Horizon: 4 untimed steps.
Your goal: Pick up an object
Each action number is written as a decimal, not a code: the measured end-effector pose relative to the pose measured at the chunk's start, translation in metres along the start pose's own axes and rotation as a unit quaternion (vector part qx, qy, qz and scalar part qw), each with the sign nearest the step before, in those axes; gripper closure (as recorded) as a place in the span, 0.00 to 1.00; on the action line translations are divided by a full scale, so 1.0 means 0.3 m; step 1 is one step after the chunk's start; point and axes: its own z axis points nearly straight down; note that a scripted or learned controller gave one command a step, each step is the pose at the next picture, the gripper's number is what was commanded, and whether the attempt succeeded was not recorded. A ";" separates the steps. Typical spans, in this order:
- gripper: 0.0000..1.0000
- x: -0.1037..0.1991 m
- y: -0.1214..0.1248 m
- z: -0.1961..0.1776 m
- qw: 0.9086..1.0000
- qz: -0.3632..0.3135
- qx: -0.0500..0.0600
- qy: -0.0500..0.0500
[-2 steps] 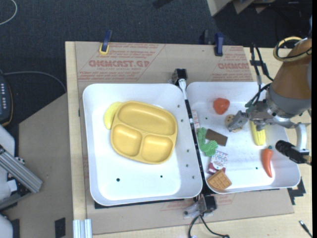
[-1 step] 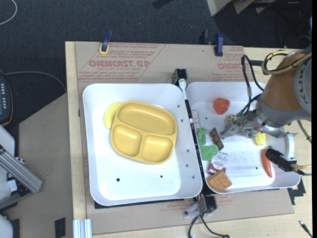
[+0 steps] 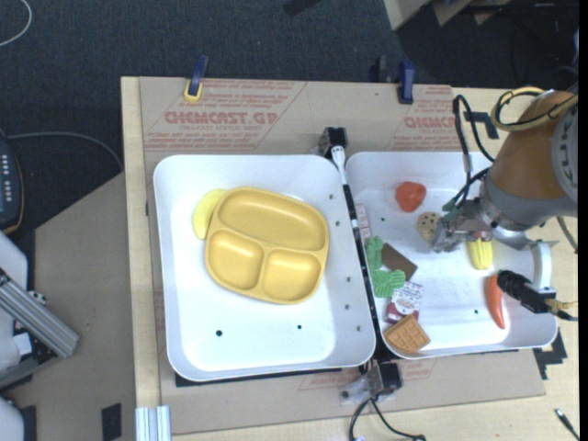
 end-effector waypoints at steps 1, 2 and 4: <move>1.00 0.033 0.012 -0.172 1.000 -0.001 -0.003 -0.001; 1.00 0.015 0.017 -0.384 1.000 -0.001 -0.003 -0.001; 1.00 0.186 0.094 -0.457 1.000 -0.004 -0.002 0.001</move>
